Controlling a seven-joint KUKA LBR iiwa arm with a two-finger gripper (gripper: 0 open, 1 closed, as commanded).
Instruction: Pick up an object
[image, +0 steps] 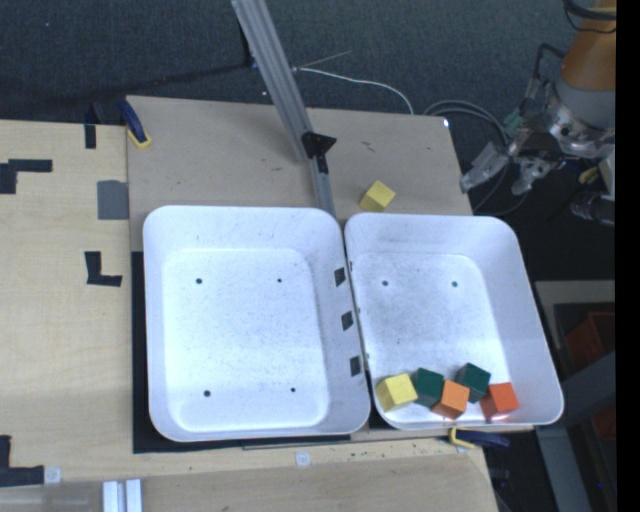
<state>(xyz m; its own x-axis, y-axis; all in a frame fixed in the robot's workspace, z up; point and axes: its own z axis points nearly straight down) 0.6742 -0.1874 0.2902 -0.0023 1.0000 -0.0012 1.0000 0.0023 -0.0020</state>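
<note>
The hand (505, 168) hangs off the table (230, 150) beyond the right bin's (520, 260) far right corner, its two fingers spread wide and holding nothing. Well below it in the view, five small matte cubes, without any long axis, huddle at that bin's near edge: yellow cube (397, 390), two dark green cubes (429, 383), orange cube (453, 398), red-orange cube (499, 399). A stray yellow block (377, 196) lies on the table to the hand's left.

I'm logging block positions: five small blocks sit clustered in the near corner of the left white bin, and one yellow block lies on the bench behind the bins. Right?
Not quite. The camera view shows the cluster of five small blocks in the near corner of the right shallow white bin, not the left. The small yellow block does lie on the bench behind the bins.
</note>
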